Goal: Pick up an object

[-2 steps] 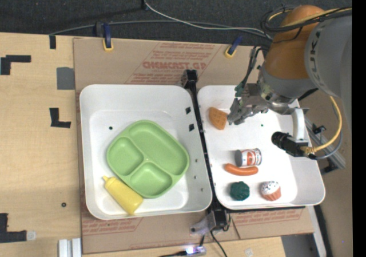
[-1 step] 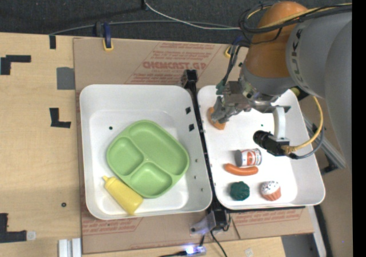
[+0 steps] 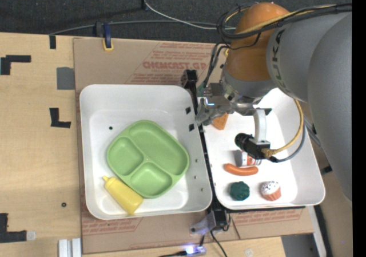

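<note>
So the arm [image 3: 320, 72] comes in from the right and hangs over the top left part of the right bin [image 3: 306, 184]. The pincer [image 3: 213, 107] sits low at that bin's left wall, right by the divider between the two bins. Honestly can't tell whether it's open or closed, the wrist hides too much from this angle.

Closest thing to it is a small orange piece [image 3: 221, 121], lying in the right bin just below the pincer. Looks like it's touching or nearly touching, but I can't say it's actually gripped.

Further down in the same bin there's a reddish sausage [image 3: 241, 169] lying roughly sideways. Near the front edge sit a dark green lump [image 3: 239, 191] and a little cupcake [image 3: 270, 190] with an orange base, side by side. There's also a small red and white thing [image 3: 246, 161] just above the sausage, partly hidden, no idea what it is.

The left bin [image 3: 91, 153] has a green divided plate [image 3: 147, 158] in the middle and a yellow bottle [image 3: 122, 194] lying tilted at its front left corner, touching the plate's edge.

Both bins sit on a cardboard sheet [image 3: 160, 61] on the wooden surface [image 3: 34, 135].
</note>
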Controlling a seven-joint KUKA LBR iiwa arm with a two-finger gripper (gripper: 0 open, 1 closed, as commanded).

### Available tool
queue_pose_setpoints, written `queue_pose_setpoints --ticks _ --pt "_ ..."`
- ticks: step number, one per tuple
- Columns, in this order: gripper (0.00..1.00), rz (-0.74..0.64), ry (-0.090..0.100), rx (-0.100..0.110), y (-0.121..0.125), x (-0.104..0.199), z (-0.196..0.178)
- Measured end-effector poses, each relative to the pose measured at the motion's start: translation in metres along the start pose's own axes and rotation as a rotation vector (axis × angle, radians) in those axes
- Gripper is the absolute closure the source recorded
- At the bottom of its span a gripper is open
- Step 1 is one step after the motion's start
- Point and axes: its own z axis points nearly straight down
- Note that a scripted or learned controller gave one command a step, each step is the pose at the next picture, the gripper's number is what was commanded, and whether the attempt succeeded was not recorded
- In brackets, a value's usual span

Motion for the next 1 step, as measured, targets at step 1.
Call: queue_pose_setpoints --ticks 1 --pt "1.00 -0.001 0.000 -0.001 0.0038 0.0578 0.0036"
